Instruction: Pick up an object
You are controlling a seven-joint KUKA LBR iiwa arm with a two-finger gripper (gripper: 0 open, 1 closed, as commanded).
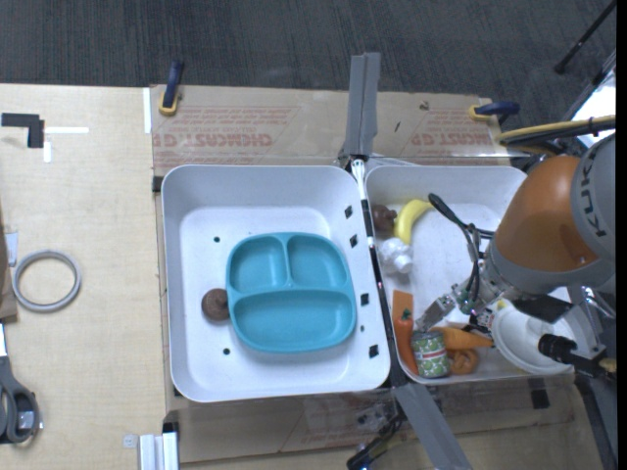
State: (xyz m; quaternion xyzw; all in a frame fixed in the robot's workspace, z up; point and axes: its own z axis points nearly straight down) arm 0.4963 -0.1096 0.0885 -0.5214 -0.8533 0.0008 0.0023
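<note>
My gripper (443,307) hangs low in the right bin (446,179), near its front, under the grey arm with the orange band (547,225). It is just above a small can with a green label (429,352) and beside an orange carrot-like piece (403,327). More orange pieces (462,341) lie just to its right. Further back in that bin lie a yellow banana (411,218), a small brown item (383,217) and a white crumpled object (395,256). I see nothing held in the gripper.
The left bin (186,292) holds a blue divided plate (291,292) and a small brown lump (215,305) at its left. A white bowl (524,343) sits at the right bin's front right corner. A tape ring (44,280) and scissors (17,411) lie on the bench at far left.
</note>
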